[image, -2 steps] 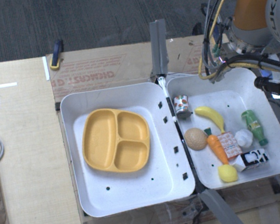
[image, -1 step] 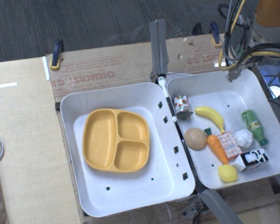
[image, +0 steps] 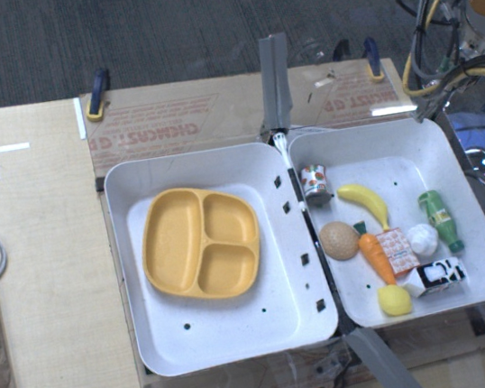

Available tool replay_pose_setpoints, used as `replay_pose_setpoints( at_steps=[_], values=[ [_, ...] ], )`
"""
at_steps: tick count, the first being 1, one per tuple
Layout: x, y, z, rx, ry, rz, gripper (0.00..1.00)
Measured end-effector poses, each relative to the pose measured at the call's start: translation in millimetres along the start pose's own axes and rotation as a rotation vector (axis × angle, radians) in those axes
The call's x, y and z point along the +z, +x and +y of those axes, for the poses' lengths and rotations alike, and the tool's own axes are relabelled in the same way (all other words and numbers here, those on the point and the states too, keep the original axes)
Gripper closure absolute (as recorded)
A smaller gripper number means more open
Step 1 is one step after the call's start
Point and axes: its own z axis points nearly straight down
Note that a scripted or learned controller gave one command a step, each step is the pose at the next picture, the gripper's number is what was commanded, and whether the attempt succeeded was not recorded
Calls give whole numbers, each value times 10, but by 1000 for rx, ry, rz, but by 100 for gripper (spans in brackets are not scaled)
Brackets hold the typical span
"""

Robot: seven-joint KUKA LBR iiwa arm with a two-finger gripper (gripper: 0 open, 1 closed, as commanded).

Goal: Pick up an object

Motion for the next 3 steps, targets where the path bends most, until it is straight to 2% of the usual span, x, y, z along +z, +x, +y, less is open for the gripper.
replay_pose_setpoints(
  at_steps=[1,2,3],
  values=[
    [41,-268,-88,-160,-1,0,100],
    [-389,-280,-88,-338,-2,0,100],
    [-877,-273,-119,-627,-3,-1,100]
  ],
)
